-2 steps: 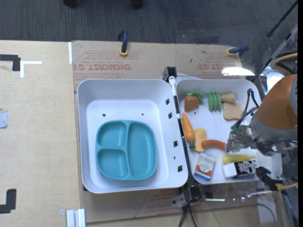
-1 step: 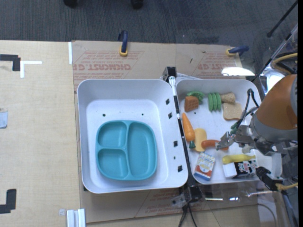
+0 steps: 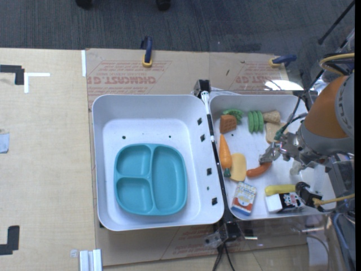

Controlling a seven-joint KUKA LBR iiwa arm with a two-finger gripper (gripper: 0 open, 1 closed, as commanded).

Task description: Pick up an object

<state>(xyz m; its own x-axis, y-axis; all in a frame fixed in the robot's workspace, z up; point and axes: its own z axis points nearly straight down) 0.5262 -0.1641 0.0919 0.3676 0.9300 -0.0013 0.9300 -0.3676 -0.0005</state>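
Closest to the lens, along the near wall of the right bin (image 3: 265, 214), sit a small carton (image 3: 243, 200) with a blue base and printed face, a yellow banana (image 3: 280, 189) lying flat, and a white and black packet (image 3: 285, 201) just beside the banana. Further in, a red sausage (image 3: 258, 171) lies at a slant, and the gripper (image 3: 274, 152) hangs right over its upper end, fingers set narrowly apart with nothing visibly between them. Whether the tips touch the sausage cannot be told. The grey arm (image 3: 330, 114) with its orange band reaches in from the right. Against the bin's left wall an orange carrot (image 3: 225, 152) lies lengthwise, with a pale yellow wedge of cheese (image 3: 239, 166) touching its side. At the far end are a brown piece topped with green leaves (image 3: 228, 121), a green pea pod (image 3: 256, 121) and a tan bread-like chunk (image 3: 272, 117). The left bin (image 3: 107, 168) holds a teal divided plate (image 3: 151, 179) with three compartments, lying flat. Both bins rest on brown cardboard (image 3: 186, 72) clamped at its far edge
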